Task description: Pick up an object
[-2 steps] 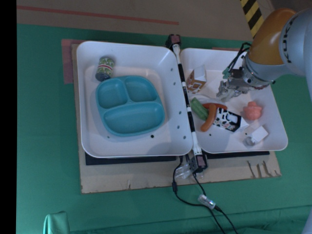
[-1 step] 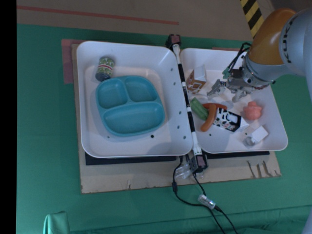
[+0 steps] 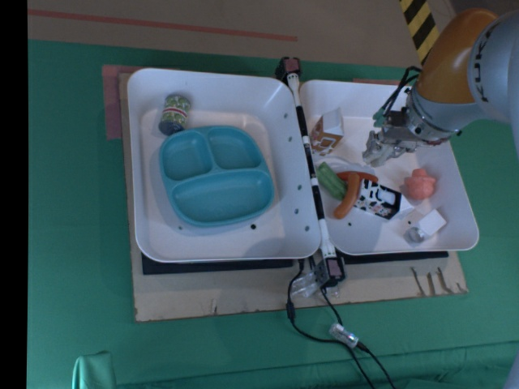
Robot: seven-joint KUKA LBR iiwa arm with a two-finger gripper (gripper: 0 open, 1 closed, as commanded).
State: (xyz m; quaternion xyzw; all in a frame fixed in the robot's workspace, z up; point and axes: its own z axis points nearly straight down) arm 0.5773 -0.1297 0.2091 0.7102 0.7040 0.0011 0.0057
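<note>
We've got the gripper (image 3: 381, 150) hovering over the right bin (image 3: 454, 217), can't tell its state from here. Nothing grabbed yet; closest pick looks like the orange sausage (image 3: 349, 193) just below, so next we'd drop down and line up on it

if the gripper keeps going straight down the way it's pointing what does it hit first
Probably the bare white floor of the right bin, just above the orange carrot-shaped toy; the gripper points down, though depth is unclear.
</note>
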